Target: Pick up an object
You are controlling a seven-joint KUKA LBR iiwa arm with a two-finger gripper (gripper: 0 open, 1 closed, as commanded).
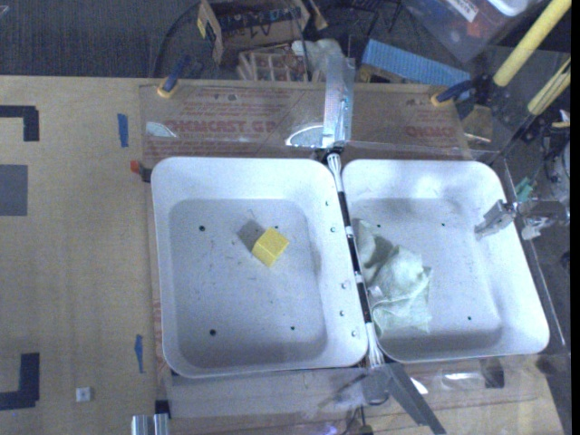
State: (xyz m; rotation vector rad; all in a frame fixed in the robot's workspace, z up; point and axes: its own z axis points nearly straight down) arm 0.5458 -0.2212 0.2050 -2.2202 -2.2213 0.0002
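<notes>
Since the task leaves the choice of object to us, we weigh the two candidates lying in the bins on the tabletop (72,243). A small yellow block (270,246) sits on the floor of the left bin (172,188), near its middle and well apart from every wall. It looks rigid and light, with flat faces and crisp edges, so we judge it the easier thing to take: two fingers closing on opposite side faces should hold it squarely, though it is turned at an angle to the bin walls, so the wrist would need to match that turn or the block may twist away.

A crumpled pale cloth (394,279) lies in the right bin (489,188), touching the wall nearest the divide between the bins. We expect it to be soft and limp; a pinch on one of its raised folds would likely lift it, but it would droop and could slip free.

The claw (500,214) hangs at the right bin's far right side, well apart from both things and holding nothing; we cannot tell how its fingers are set.
</notes>
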